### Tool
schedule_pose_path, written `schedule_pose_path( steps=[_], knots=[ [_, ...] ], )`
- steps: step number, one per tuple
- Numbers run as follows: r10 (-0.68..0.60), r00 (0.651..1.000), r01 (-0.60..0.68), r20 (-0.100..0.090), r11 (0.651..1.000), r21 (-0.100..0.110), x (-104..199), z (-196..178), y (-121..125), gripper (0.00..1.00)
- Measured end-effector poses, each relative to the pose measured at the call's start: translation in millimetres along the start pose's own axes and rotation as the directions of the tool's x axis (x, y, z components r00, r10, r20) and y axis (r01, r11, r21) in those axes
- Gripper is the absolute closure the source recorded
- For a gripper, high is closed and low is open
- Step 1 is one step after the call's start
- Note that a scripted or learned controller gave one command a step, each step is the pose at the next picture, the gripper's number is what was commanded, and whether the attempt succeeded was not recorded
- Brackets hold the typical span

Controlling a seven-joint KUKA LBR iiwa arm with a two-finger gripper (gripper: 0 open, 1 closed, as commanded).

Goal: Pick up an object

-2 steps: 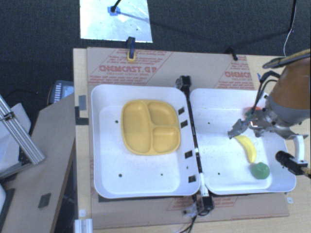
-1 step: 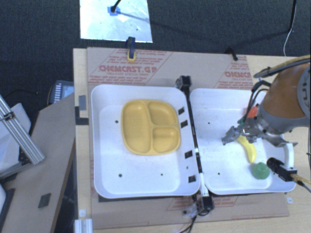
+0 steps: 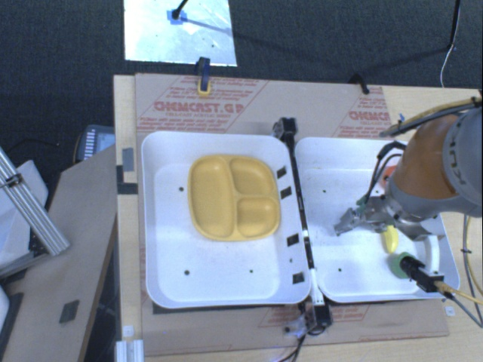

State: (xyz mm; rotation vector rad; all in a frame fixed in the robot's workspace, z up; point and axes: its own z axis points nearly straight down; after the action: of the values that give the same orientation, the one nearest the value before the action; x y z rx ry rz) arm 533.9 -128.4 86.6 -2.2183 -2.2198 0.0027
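Reaching in from the right, arm (image 3: 432, 164) hangs over right bin (image 3: 332, 164), its orange band facing up. Gripper (image 3: 346, 223) sits low over the middle of that bin, tip pointing left toward the divider, with bare white floor under it. Can't tell whether gripper is apart or together: too small and blurred.

Yellow piece (image 3: 389, 240) lies on the bin floor just right of gripper, partly tucked under the wrist. It is close to the gripper body, and contact is unclear. Green piece (image 3: 395, 265) lies just beside yellow piece on the front side, near the bin's front right corner. The two look touching or nearly so.

Left bin (image 3: 162, 277) holds a yellow plate (image 3: 232, 197) with three compartments. It lies flat near the centre, well apart from gripper and clear of every wall.

Bins stand side by side, walls meeting along a line of black clips (image 3: 290, 202). Both rest on a tan board (image 3: 249, 100) with red print. Foil sheet (image 3: 179, 21) lies on dark carpet behind the bench, well apart from the bins.
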Motion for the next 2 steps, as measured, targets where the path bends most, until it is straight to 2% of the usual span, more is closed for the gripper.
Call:
schedule_pose_path(
  steps=[1,2],
  knots=[
    [0.001,1.000,-0.001,0.002,1.000,-0.006,-1,-13,2,1.00],
    [-0.001,1.000,0.001,0.003,1.000,-0.009,-6,-58,5,1.00]
  ],
)
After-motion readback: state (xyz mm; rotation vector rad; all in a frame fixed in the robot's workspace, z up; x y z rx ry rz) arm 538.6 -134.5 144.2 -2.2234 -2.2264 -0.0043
